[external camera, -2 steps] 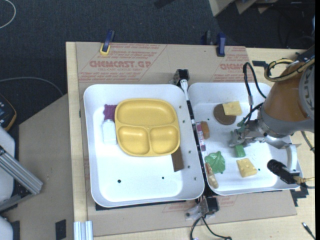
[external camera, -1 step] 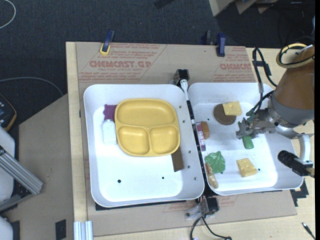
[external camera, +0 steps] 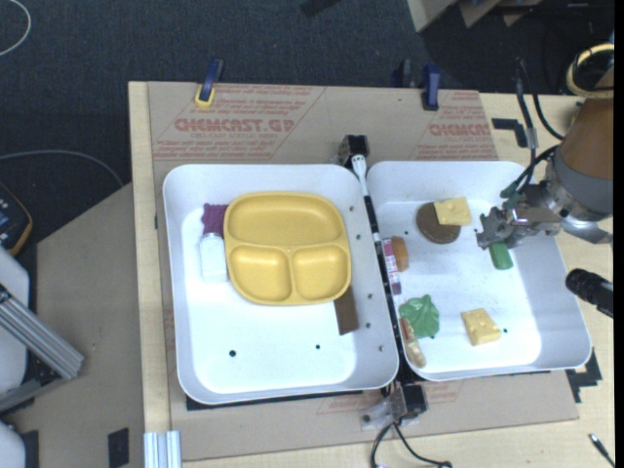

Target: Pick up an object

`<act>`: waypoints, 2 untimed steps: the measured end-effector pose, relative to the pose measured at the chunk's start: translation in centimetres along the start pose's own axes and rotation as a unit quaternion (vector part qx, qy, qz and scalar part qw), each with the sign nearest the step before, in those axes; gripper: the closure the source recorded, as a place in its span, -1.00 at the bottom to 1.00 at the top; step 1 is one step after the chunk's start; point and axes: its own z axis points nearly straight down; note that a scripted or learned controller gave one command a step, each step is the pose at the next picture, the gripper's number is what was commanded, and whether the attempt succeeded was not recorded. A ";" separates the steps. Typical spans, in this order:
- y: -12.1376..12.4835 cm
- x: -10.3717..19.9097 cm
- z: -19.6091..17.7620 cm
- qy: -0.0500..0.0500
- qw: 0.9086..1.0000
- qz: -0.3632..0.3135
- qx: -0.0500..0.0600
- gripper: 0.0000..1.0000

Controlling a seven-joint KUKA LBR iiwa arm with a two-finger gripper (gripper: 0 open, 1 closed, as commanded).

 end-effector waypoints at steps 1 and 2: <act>0.1 0.0 -0.4 0.001 1.000 0.000 0.003 1.00; 0.1 4.6 -0.2 0.003 1.000 -0.001 0.006 1.00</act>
